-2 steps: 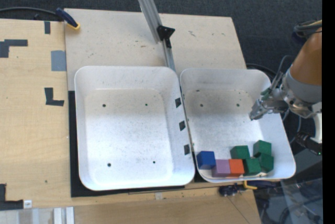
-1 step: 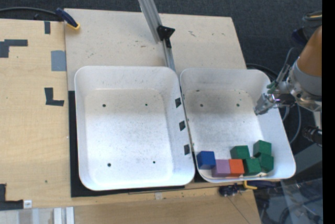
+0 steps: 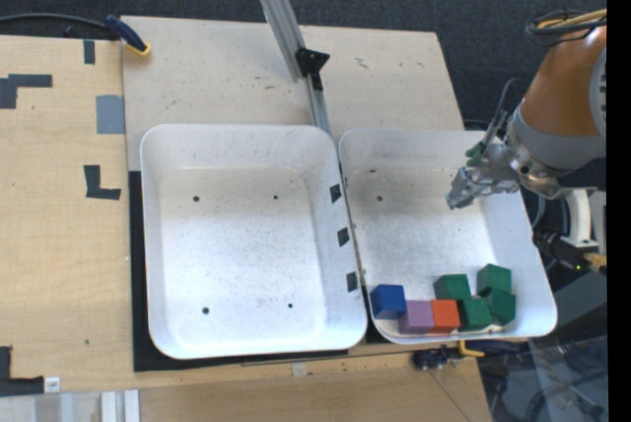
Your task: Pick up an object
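Grey metal two-finger gripper (image 3: 461, 197), finger state indiscernible, above right-hand speckled white plastic bin (image 3: 414, 223); matte coloured cubes (image 3: 449, 302) clustered lower right.

The bench (image 3: 227, 85) is light wood. Two white bins sit on it side by side, the left bin (image 3: 158, 243) and the right bin (image 3: 414, 149), over a black mat (image 3: 136, 312).

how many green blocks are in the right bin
About 3, clustered in the near right corner: one behind the orange block, one nearest the rim, one in front. They overlap, so another may be hidden.
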Controlling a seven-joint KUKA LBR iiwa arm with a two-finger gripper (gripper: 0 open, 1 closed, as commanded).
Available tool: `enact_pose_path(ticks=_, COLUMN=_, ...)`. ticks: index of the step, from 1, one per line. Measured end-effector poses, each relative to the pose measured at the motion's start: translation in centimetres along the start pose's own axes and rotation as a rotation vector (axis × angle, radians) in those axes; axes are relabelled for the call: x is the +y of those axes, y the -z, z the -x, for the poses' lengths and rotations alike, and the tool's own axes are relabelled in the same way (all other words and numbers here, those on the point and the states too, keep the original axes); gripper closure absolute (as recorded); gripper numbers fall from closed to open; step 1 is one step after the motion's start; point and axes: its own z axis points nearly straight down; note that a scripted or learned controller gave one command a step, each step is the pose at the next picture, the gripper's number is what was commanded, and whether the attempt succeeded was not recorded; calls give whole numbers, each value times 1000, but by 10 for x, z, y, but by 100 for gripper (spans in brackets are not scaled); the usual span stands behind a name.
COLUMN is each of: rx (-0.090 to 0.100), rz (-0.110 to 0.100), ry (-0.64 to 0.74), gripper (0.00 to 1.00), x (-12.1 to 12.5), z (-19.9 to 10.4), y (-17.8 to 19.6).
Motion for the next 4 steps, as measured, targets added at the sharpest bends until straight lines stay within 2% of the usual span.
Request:
enact_pose_path(ticks=2, rx=1, rz=0, ry=1, gripper=100, x=31, z=-110, y=15)
enact_pose_path(ticks=4, rx=0, rz=-2, ry=1, gripper=100, x=38, z=-212, y=-1)
